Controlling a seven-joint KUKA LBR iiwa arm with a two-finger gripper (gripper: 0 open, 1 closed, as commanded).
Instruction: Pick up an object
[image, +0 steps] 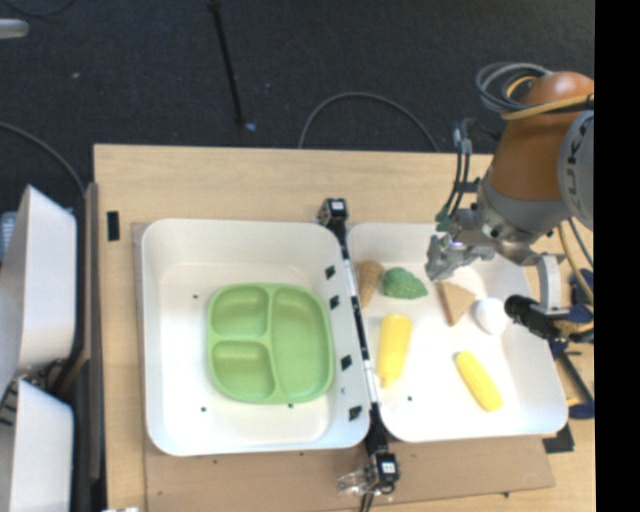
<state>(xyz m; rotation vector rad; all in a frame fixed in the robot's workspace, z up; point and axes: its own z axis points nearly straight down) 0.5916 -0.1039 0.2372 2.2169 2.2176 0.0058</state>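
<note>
Camera view, looking down: my end effector (446, 258) hangs over the far part of the right bin (530, 415), and I cannot tell how it is set or whether it has anything. Just beside it lies a green lump (404, 283), with a tan cone (369, 280) by the divider. A tan wedge (457, 300) and a white ball (489, 316) sit near my wrist. Closer to the near edge, two yellow corn cobs (393, 347) (478, 380) lie apart. Left bin (170, 420) carries a green tray (270, 342) with three compartments. Both bins rest on a pale wooden table (220, 180). Beyond it, dark floor (150, 70) with black cables (360, 105) trailing across.
</note>
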